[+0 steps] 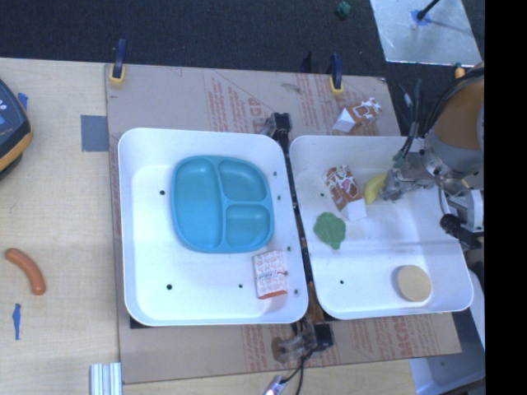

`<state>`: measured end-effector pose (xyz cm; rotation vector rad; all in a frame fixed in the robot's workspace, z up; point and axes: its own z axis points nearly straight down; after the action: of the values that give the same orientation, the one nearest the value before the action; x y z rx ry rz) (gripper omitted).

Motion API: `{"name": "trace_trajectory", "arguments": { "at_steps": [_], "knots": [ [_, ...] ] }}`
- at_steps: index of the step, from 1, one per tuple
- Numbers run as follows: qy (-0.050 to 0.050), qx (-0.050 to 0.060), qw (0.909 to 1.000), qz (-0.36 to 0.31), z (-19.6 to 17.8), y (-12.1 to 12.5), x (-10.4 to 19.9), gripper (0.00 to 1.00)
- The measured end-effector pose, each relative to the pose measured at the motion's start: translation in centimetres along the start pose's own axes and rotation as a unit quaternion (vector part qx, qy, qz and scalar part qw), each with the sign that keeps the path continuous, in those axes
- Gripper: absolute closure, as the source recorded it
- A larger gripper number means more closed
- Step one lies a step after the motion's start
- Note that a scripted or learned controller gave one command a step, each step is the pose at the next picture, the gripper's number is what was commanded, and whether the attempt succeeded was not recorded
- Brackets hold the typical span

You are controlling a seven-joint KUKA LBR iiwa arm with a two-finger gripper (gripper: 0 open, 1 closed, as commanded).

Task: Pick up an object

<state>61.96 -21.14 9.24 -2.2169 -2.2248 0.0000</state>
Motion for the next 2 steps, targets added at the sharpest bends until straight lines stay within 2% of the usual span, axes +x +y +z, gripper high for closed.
{"name": "trace_trajectory", "arguments": {
  "at_steps": [1, 2],
  "knots": [
    [0.000, 0.003, 1.0000, 0.000, 0.1, 3.6, 0.4, 0.00],
    [0.000, 0.002, 1.0000, 0.000, 0.1, -4.3, 5.5, 0.00]
  ]
}}
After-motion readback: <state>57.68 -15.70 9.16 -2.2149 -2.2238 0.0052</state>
